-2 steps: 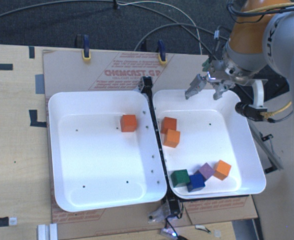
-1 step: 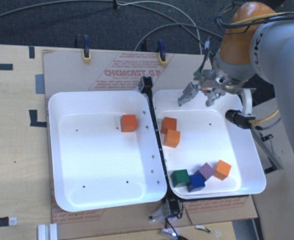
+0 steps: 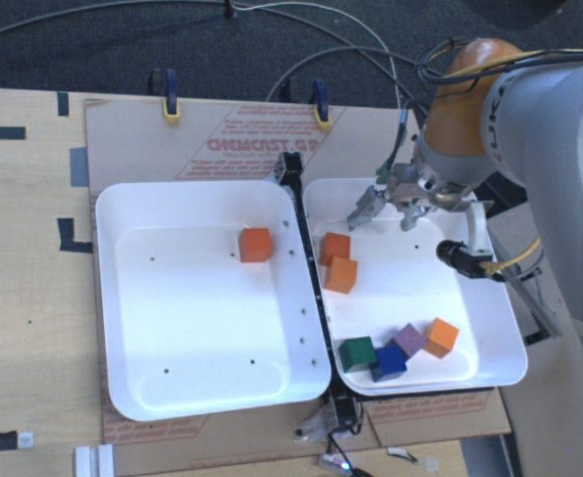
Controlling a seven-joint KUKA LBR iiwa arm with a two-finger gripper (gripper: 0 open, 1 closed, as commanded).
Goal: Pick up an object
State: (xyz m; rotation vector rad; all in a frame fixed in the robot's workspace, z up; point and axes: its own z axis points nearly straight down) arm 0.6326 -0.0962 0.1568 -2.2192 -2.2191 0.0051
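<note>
One orange block (image 3: 255, 244) sits alone in the left bin (image 3: 132, 296). The right bin (image 3: 470, 326) has more blocks, two orange ones (image 3: 337, 261) nearest the hand (image 3: 388, 211). The hand hangs above them, spread apart and grasping nothing, ready to drop down.

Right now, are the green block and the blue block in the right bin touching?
Touching. The camera view shows the green block and the blue block pressed side by side near the front of the right bin, no white floor between them.
</note>
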